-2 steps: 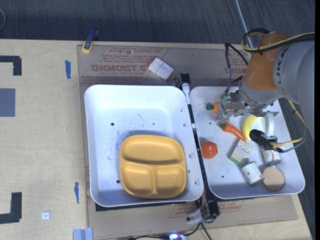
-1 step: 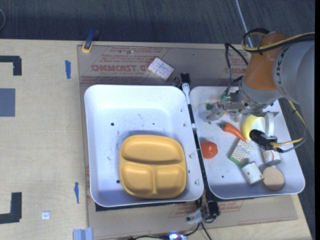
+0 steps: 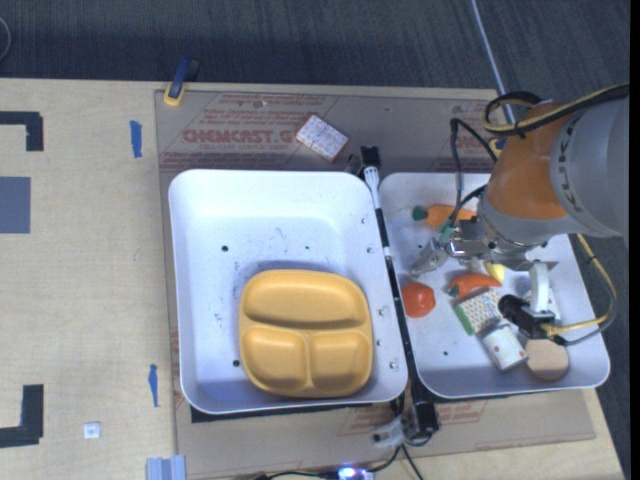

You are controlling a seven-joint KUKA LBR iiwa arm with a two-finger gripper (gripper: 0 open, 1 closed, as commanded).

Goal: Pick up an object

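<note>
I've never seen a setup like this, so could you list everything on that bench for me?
Bins: two, white, side by side on the bench.
Tray: one, yellow, three compartments, in the left bin.
Tomato: one, red, right bin near its left wall.
Carrot: one, orange, right bin, middle.
Sponge: one, green-edged, below the carrot.
Cylinder: one, white, right bin, lower part.
Tan piece: one, right bin's lower right corner.
Card: one, patterned, behind the bins.
Arm: one, grey with orange band, over the right bin.
Gripper: metal, low in the right bin.
</note>
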